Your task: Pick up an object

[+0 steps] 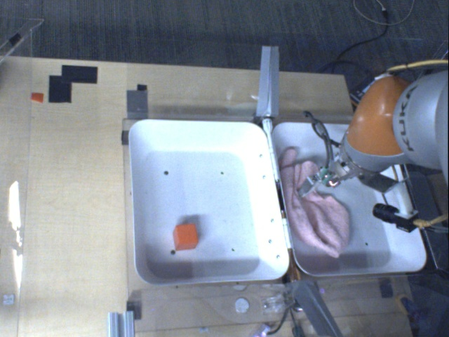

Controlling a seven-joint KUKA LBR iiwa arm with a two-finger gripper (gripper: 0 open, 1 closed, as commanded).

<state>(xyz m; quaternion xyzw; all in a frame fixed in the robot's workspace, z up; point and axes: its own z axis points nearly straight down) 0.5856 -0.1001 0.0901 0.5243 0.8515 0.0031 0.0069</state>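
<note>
One end effector was down in the right-hand shallow white bin, at the upper edge of a crumpled pink cloth. Its state could not be told, nor any contact confirmed. Judged risk: a pinch on a loose fold could slip free on lifting. A small orange block lay well apart in the left-hand white bin on the wooden worktop.
</note>
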